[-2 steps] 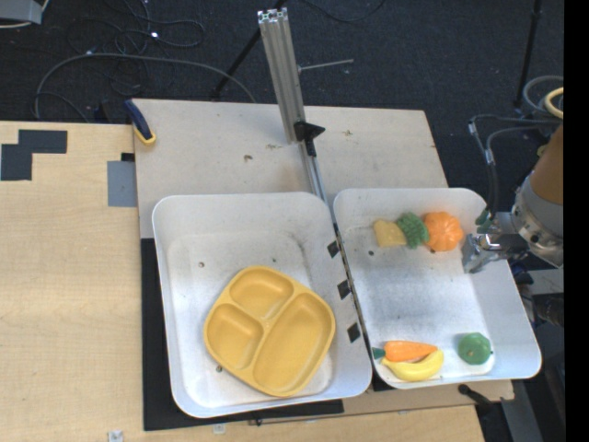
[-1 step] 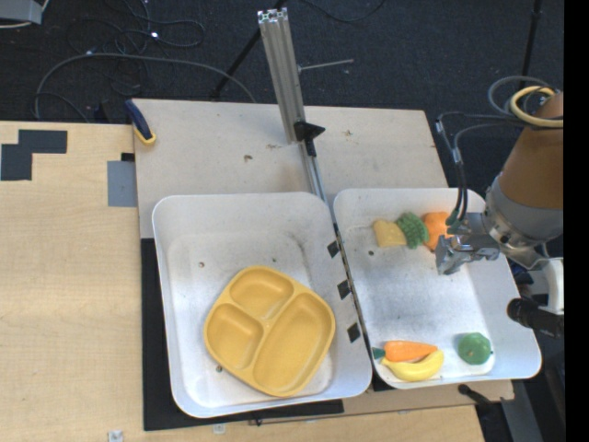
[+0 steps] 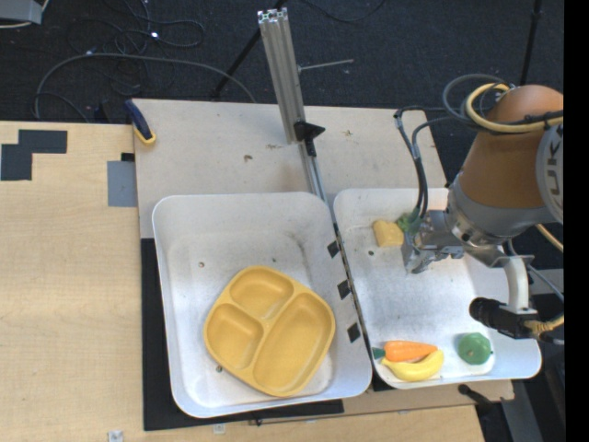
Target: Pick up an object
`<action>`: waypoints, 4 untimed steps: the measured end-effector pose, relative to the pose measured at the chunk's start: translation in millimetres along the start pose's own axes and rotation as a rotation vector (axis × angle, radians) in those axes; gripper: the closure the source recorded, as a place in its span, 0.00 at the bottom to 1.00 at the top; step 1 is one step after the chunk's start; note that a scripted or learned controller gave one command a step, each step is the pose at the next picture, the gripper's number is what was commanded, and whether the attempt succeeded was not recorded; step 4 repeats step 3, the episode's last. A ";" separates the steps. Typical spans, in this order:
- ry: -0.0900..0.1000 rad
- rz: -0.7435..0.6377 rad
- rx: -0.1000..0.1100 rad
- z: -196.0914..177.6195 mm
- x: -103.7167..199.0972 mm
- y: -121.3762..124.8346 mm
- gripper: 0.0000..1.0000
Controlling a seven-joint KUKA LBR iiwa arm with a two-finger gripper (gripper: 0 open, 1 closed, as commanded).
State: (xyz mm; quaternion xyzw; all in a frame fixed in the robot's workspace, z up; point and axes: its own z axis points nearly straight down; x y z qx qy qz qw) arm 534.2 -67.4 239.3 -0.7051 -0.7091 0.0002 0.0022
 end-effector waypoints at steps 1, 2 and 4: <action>-0.003 0.002 -0.001 -6.4 52.9 11.4 1.00; -0.002 0.002 0.002 6.9 95.5 19.9 1.00; -0.003 0.002 0.000 20.6 145.4 31.7 1.00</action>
